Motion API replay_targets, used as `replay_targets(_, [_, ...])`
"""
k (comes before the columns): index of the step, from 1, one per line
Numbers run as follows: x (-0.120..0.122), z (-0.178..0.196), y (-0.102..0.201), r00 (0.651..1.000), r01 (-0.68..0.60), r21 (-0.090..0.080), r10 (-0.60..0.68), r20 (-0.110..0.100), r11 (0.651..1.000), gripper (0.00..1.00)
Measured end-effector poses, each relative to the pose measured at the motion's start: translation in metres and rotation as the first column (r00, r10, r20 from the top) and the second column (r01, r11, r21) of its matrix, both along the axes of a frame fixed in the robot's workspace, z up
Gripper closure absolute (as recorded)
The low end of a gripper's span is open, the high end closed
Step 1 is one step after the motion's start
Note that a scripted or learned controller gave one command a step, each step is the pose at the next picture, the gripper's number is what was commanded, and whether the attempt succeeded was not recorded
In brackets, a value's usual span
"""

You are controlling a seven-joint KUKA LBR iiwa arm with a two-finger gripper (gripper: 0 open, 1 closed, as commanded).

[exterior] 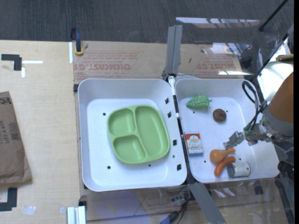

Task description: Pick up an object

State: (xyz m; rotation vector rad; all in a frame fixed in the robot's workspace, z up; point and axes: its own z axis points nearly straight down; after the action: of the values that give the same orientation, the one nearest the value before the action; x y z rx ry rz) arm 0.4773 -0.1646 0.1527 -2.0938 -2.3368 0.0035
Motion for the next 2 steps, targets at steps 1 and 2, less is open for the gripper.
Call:
replay_targets(1, [0.015, -0.01, -0.008, 0.976, 0.22, -0.001, -0.22, 0.001, 0.976, 0.0])
replay_targets(2, [0.086, 0.005, 0.02, 0.991, 0.134, -0.001, -0.134, 0.001, 0.991, 0.0])
